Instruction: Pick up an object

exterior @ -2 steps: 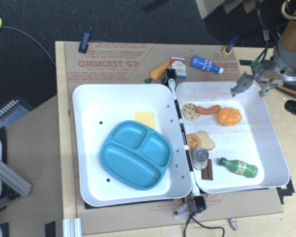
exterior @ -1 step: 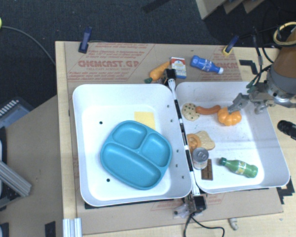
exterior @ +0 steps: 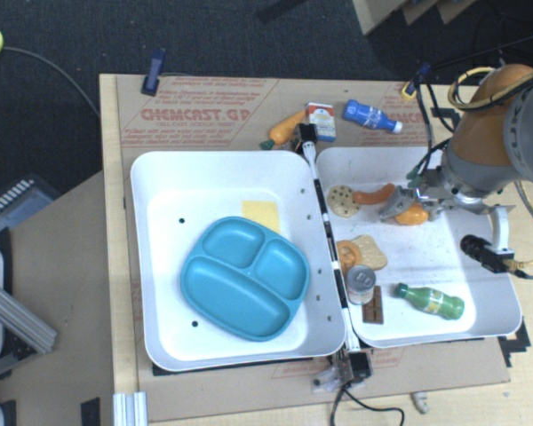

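My gripper (exterior: 407, 204) is low in the back part of the right bin (exterior: 480, 327), reaching in from the right. A small orange object (exterior: 415, 215) lies directly at its tip, partly covered by it. I cannot see whether the gripper grips it. Just left of the gripper lie a reddish sausage (exterior: 373, 195) and a round cookie (exterior: 341, 199). Nearer the front of this bin are a piece of bread (exterior: 370, 254), a pretzel-like ring (exterior: 347, 256), a small tin can (exterior: 361, 280), a brown bar (exterior: 373, 306) and a green bottle (exterior: 429, 300) on its side.
The left bin (exterior: 151, 238) holds a blue divided plate (exterior: 244, 276) and a yellow cheese slice (exterior: 261, 211). Behind the bins on the board lie a carrot (exterior: 286, 129), a small carton (exterior: 320, 121) and a blue bottle (exterior: 371, 116). A blue clip (exterior: 153, 72) sits at the board's back left.
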`<state>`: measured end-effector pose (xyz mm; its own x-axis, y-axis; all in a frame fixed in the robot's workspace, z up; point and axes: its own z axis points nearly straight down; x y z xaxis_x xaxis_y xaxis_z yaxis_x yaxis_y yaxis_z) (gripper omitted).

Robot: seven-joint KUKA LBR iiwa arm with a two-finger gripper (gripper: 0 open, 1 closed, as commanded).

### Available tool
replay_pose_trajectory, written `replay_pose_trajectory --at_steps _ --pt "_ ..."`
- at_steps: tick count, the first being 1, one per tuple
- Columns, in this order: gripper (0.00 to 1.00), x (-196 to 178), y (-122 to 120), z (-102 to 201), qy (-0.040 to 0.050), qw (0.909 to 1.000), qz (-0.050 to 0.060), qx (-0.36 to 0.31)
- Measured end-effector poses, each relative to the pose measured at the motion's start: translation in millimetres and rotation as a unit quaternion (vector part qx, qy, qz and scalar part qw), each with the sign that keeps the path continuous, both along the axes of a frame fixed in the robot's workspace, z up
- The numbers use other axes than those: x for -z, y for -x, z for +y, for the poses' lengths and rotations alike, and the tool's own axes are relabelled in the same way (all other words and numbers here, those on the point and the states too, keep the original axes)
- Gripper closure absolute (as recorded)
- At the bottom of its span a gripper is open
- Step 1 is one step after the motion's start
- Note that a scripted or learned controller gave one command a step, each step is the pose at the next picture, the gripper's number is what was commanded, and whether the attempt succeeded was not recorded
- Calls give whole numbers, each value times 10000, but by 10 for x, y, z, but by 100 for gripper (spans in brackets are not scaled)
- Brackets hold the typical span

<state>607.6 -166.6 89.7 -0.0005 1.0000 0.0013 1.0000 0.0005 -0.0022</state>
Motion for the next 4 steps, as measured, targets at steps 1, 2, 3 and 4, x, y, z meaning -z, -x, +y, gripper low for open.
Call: replay_pose_trajectory --at_steps 1,2,3,4 --pt "100 -109 -9 -3 8 10000 -19 -1" --pt "100 21 -434 278 37 10000 84 28" --pt "100 -960 -596 950 5 10000 -25 -7" --pt "100 -946 98 1640 0 10000 0 -4"
